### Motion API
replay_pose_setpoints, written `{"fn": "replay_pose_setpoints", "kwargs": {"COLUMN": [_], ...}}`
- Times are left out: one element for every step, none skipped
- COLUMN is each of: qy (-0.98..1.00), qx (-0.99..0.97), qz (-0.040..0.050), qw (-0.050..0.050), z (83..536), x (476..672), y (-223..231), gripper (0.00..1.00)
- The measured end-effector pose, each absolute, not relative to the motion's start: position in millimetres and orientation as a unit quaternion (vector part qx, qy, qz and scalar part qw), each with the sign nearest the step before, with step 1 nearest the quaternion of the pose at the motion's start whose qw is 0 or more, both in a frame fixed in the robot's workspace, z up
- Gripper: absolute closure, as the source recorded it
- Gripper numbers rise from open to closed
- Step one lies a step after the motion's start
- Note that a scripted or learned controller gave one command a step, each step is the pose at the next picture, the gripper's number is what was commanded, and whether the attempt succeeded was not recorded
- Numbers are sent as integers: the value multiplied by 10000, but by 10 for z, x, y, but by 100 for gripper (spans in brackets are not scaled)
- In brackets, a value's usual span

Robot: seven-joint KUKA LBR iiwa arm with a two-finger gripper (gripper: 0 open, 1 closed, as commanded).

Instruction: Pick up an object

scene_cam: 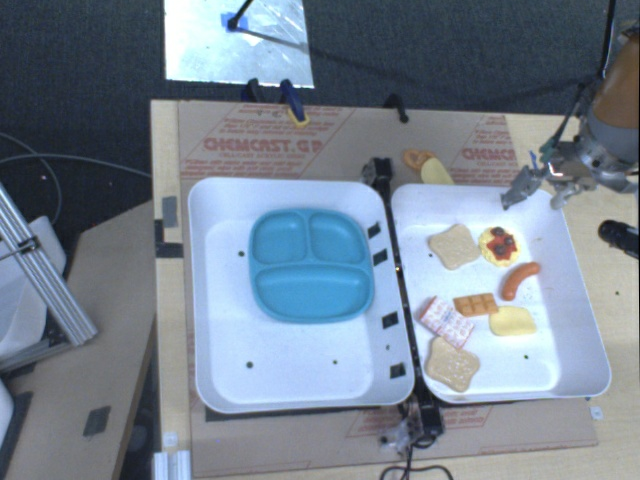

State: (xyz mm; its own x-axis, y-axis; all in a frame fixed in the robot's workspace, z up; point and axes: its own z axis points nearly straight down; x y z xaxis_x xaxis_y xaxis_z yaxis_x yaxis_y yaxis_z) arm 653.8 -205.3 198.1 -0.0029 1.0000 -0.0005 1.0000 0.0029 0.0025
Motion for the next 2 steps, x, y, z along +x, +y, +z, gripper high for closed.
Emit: {"fn": "replay_pose_setpoints", "kwargs": {"qy": [7070, 7088], "qx": [7072, 7053], "qz": [3, 42], "qw": [3, 84], "z": [810, 1035], "x": [6386, 6447], "y": [-2063, -2076], "gripper": [0, 100]}}
